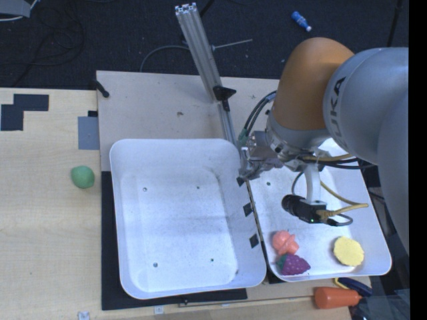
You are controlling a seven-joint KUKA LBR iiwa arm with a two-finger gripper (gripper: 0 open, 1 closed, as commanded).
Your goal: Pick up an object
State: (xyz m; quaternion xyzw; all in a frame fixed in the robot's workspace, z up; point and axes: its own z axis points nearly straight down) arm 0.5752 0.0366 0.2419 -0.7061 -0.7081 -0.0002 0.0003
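Probably light, stiff and slightly slick plastic: pink toy fruit (285,241), at the near end of the right bin (315,255), touching a purple toy grape bunch (293,265). Best pinched across its rounded middle (lumpy, so liable to roll). Well nearer than the hand (248,168), poised by the bin's left wall; open or closed, impossible to tell.

Green ball (83,177), pink toy (285,241), purple grapes (293,265), yellow disc (348,251), orange carrot (335,297).

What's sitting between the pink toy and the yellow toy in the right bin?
Nothing: the camera view shows bare bin floor between the pink toy and the yellow toy.
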